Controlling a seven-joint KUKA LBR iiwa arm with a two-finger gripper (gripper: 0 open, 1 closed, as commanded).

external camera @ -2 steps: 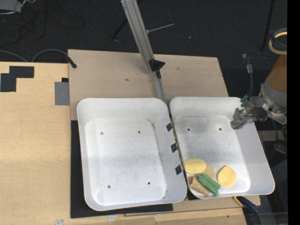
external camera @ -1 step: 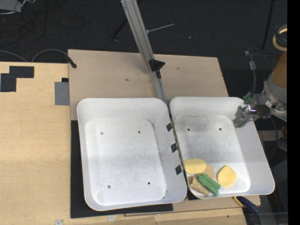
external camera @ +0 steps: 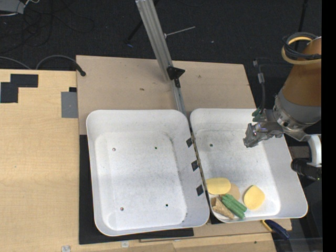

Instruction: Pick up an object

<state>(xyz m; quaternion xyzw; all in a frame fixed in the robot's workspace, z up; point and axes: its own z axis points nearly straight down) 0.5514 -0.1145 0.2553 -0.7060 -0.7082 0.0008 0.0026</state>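
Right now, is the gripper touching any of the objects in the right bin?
Apart. The camera view shows the gripper over bare bin floor, well clear of the yellow pieces and green piece clustered at the right bin's near edge.

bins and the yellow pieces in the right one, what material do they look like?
Bins: probably moulded plastic, matte white, rounded corners, scuffed and speckled. Yellow pieces: likely soft plastic or foam; smooth, uniform colour, no glare. Cannot say for certain.

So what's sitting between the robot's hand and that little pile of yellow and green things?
Nothing: in the camera view, bare white bin floor separates the hand from the pile.
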